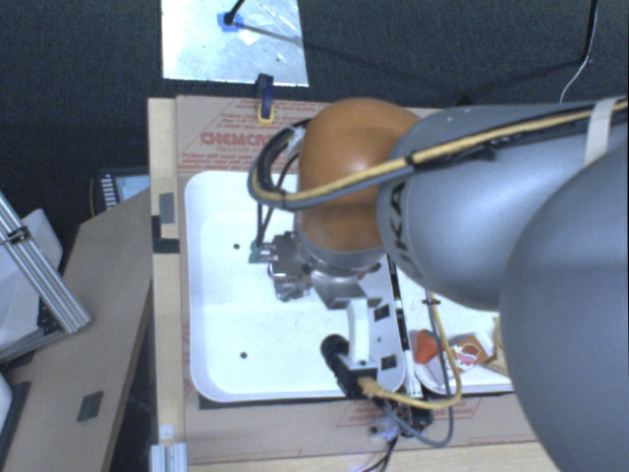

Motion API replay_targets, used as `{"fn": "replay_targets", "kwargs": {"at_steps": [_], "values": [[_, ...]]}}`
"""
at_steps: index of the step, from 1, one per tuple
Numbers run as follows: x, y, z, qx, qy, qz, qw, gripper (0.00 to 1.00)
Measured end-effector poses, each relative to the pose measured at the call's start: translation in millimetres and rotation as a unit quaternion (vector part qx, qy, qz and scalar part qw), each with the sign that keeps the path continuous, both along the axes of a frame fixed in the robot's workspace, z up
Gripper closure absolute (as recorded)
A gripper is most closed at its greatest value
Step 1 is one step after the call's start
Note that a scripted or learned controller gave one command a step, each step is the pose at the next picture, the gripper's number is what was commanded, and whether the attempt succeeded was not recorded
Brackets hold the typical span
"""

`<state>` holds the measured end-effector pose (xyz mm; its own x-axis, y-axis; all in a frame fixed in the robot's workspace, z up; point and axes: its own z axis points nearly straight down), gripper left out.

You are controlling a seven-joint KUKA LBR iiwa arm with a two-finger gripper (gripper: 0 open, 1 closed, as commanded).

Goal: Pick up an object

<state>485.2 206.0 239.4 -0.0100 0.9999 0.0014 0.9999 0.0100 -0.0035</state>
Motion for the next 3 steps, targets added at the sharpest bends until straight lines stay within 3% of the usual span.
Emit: {"fn": "replay_targets", "kwargs": {"at_steps": [1,2,3], "values": [[0,30,-63,-0.0009,0.001,-0.002,1.0,1.0],[79,-39,-81,-0.0017,-0.004,-0.008,1.0,1.0],[76,-34,-70,-0.0002,-0.003,-0.004,1.0,1.0]]}}
